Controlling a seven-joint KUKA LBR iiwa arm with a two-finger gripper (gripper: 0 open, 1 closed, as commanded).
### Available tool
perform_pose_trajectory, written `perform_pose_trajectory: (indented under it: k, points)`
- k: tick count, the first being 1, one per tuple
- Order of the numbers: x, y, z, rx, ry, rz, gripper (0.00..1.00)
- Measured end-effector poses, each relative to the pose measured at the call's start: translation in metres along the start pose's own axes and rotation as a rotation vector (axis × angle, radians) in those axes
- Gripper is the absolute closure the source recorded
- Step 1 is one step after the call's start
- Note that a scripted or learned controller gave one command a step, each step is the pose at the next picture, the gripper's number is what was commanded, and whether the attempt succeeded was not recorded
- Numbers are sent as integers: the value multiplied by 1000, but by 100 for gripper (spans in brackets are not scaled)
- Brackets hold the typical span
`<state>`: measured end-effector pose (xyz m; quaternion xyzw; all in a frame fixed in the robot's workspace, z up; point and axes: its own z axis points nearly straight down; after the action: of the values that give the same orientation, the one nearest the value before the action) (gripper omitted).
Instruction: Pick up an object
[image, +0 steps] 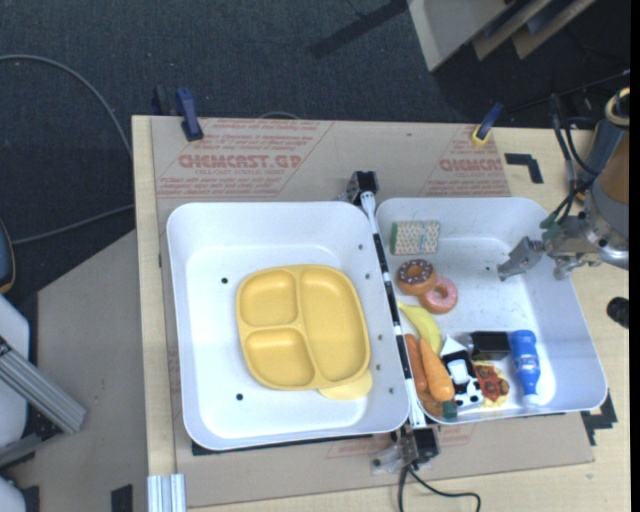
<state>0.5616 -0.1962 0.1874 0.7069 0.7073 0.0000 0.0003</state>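
The gripper (522, 258) sits over the far right part of the right bin (560, 300); whether it is released or clenched cannot be told, and nothing is seen in its grasp. The objects lie apart from it, to its left and nearer. The blue bottle (525, 365) lies near right, long axis running near to far. The carrot (428, 366) and banana (421, 323) lie along the left wall, slanting. Two donuts (427, 283) and a patterned block (415, 237) lie farther. Small items (478, 380) at the near wall overlap and are hard to identify. The left bin (200, 300) holds a yellow divided tray (300, 325).
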Motion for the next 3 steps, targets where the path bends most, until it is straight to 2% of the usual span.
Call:
perform_pose_trajectory:
  k: [1, 2, 3]
  points:
    - [-10, -33, 103, 0, 0, 1, 0]
    - [31, -82, 102, -2, -1, 1, 0]
    - [30, -80, 92, -9, -5, 1, 100]
